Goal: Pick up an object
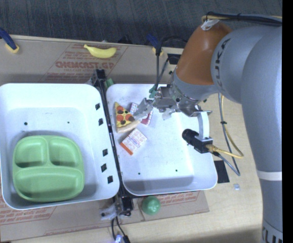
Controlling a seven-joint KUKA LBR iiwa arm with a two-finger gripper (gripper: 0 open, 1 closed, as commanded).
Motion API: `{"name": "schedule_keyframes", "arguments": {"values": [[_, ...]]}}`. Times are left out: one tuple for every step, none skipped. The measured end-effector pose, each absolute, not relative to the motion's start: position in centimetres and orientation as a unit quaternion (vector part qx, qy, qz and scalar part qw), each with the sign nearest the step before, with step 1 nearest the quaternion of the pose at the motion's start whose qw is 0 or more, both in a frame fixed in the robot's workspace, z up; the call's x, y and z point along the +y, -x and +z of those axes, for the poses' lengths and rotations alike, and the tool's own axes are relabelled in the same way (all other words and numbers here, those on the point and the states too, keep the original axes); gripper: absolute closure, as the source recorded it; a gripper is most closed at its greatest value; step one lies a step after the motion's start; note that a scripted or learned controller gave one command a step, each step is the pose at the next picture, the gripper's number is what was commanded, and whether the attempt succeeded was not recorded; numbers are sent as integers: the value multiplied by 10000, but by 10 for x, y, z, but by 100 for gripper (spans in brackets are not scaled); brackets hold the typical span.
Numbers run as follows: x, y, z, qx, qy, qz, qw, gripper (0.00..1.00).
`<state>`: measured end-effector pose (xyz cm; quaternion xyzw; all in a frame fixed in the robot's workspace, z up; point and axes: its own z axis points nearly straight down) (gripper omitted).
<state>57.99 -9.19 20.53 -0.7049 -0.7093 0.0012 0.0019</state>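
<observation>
1. Camera view, progress: nothing lifted yet. The grey metal two-finger gripper (147, 105) sits low in the shallow white plastic right bin (161, 181), its tip just beside the flat toy pizza slice with red dots (123, 116). Can't tell whether the pincer is released or clenched; nothing visibly between its tips. Grasp and lift both appear left.
2. Candidate objects: pizza slice at 10 o'clock in right bin; small white-and-orange printed paper packet (134, 142) just below it, thin and flat, likely hard to pinch.
3. Left bin (9, 97): glossy green moulded three-compartment tray (48, 167) at 7 o'clock.
4. Outside: yellow plastic banana (100, 50) at 12 o'clock on cardboard; green ball (150, 205) at 6 o'clock.
</observation>
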Motion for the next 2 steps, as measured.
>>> {"name": "schedule_keyframes", "arguments": {"values": [[-91, -580, 215, -7108, 7034, 17, 26, 100], [-19, -585, 191, -7103, 7038, 19, 21, 100]]}}
